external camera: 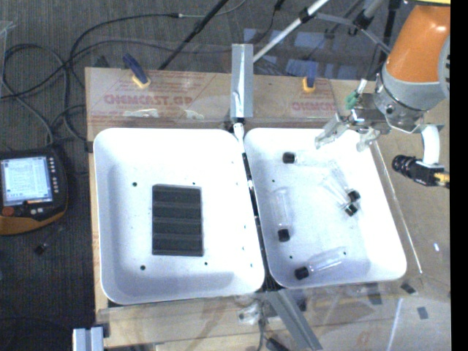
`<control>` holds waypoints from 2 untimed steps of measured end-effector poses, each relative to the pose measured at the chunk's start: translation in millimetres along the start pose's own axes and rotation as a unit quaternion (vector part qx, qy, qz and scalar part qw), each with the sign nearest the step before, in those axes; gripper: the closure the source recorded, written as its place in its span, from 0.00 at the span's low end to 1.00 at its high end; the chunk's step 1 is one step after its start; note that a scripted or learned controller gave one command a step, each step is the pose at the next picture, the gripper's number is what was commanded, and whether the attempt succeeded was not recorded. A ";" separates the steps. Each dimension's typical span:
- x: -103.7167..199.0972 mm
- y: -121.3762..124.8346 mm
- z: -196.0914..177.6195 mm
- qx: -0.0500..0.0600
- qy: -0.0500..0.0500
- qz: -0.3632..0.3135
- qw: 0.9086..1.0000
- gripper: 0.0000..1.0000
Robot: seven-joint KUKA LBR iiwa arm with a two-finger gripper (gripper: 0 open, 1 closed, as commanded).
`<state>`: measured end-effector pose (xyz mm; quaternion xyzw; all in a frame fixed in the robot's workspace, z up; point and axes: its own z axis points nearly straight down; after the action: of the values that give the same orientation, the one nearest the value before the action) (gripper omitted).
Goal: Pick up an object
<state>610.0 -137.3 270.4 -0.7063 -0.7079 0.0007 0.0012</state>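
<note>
Clear tube [327, 260] at the right bin's [387, 218] near edge — well apart from the open, empty jaws.

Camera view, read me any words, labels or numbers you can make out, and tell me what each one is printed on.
"CHEMCAST GP": faint red print on the clear sheet behind the left bin; the reading is uncertain.
Red print on the same sheet behind the right bin: too blurred to read.
Screen of the handheld pendant at the left: text too small to read.
</note>
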 end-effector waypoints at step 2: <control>36.7 19.6 176.9 -0.001 0.000 -0.072 0.997 0.00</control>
<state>629.1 -100.5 93.5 -0.6537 -0.7568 0.0000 0.0007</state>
